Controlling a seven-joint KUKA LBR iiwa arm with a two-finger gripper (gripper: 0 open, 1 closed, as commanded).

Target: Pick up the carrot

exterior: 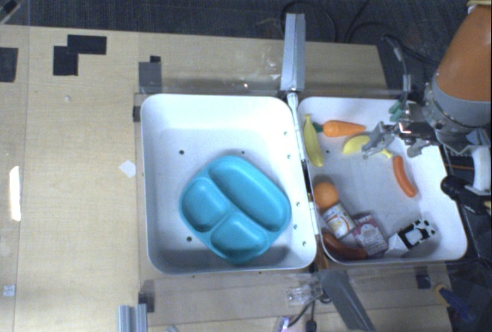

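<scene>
The carrot [344, 128] is orange with a small green top and lies flat near the far wall of the right bin [453, 244]. My gripper [394, 145] hangs over that bin, to the right of the carrot and a little nearer the camera. Its fingers stand open with nothing between them. A yellow piece [355, 144] lies between the carrot and the left fingertip. The grey arm with its orange band [467, 61] comes in from the right edge.
The right bin also holds a banana [310, 143] along its left wall, an orange-red sausage-shaped piece [404, 176], an orange [326, 194], a small bottle [337, 221], a packet [370, 235] and a black-and-white block [417, 233]. A blue divided plate [235, 206] lies in the left bin [165, 138].
</scene>
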